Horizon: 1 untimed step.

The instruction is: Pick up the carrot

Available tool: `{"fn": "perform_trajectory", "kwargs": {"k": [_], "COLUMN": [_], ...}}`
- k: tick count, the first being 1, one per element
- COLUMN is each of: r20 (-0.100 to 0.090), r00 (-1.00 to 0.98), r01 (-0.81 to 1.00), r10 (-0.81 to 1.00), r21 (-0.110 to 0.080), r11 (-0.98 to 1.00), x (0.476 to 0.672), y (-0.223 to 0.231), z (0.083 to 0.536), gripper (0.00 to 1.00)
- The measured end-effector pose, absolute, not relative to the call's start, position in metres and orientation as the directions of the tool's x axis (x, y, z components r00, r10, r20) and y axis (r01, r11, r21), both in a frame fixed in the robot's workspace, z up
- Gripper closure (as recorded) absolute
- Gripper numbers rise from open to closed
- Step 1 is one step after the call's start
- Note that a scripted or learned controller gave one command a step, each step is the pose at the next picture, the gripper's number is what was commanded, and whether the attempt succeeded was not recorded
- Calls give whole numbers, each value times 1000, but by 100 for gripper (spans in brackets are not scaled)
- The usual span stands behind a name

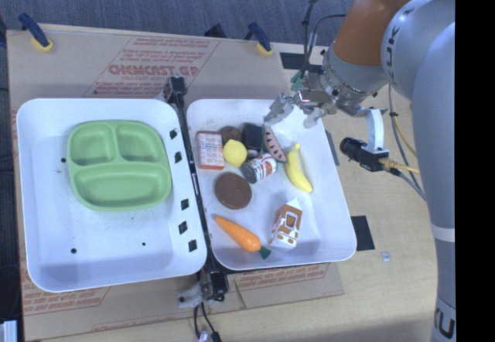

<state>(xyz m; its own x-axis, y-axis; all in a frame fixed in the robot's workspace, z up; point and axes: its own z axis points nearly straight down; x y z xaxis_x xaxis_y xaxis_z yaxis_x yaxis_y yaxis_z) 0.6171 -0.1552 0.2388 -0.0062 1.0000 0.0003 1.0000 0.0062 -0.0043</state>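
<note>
End effector (296,110) open above bin (329,178); one carrot (238,234).

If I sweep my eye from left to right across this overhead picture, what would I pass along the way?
Green divided plate → red-and-white packet → yellow lemon → banana → end effector at the right bin's far edge. The carrot lies nearer, left of a small carton.

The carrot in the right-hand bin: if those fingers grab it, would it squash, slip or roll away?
The carrot looks like a smooth moulded toy, so it probably stays stiff rather than squashing. Its tapered, rounded shape may let it slip from a pinch near the thin end. Lying flat on the right bin floor, it could roll if nudged sideways, perhaps toward the small carton beside it.
</note>
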Motion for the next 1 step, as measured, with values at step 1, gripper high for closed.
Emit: {"fn": "perform_trajectory", "kwargs": {"k": [1], "r20": [2], "r00": [-7], "r01": [1000], "r10": [1000], "r21": [-8], "r11": [7], "x": [542], "y": [-146], "z": [133], "gripper": [0]}}
